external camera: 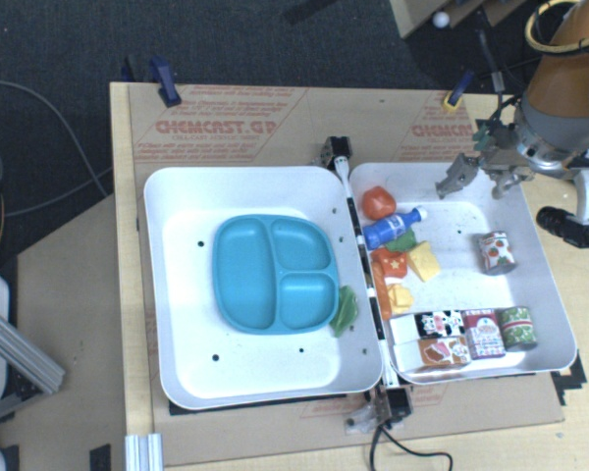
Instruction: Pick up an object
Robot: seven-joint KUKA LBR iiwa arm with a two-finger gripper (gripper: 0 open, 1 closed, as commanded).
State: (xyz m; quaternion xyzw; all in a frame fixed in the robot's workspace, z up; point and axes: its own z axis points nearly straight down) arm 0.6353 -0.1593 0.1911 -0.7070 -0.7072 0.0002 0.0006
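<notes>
Nothing is picked up yet: the gripper (482,178) hovers with its fingers spread and nothing between them over the far end of the right bin (548,292), while the tomato (378,203), bottle (393,228) and small cartons (468,335) lie untouched below.

Grey arm with the orange band (567,62) runs off the right edge, and the small printed cartons (458,337) stay too tiny to read.
</notes>
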